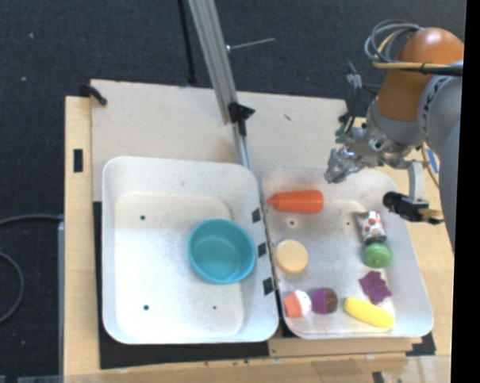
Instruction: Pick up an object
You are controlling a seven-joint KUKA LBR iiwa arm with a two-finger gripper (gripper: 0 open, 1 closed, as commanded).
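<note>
Nearest the lens, along the lower edge, sat the left white plastic bin [124,301], holding a round teal bowl [221,251] at mid-frame. Rightward, the right white bin [414,293] carried an orange carrot-shaped toy [297,201] near its top, a pale yellow disc [292,256], a pink-and-white piece [297,303], a dark maroon lump [324,300], a yellow banana-like toy [368,312], a purple piece [375,285], a green ball [375,254] and a small red-and-white can [371,225]. In the upper right, the metal two-finger gripper [337,174] hung above that bin's top rim; whether its jaws were parted or closed, I could not tell.
</note>
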